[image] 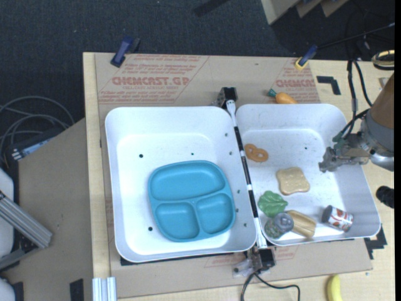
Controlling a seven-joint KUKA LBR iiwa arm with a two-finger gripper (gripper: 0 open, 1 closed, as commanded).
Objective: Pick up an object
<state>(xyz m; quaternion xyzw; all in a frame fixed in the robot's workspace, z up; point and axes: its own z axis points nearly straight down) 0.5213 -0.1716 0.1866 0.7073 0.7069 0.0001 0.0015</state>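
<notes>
Gripper (330, 157) above right bin's (313, 119) right side, tips too blurred.

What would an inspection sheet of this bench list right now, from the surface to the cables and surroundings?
Surface: cardboard-covered bench bearing left bin and right bin.
Job's things: right bin holds pretzel, toast slice, green leaf, small can, a roll, a grey lid.
Clutter: blue divided plate in left bin; carrot and banana outside.
Grippers: gripper over right bin's right side, nothing seen held.
Cables: black cables at right; grey coil left.
Surroundings: dark floor.
</notes>
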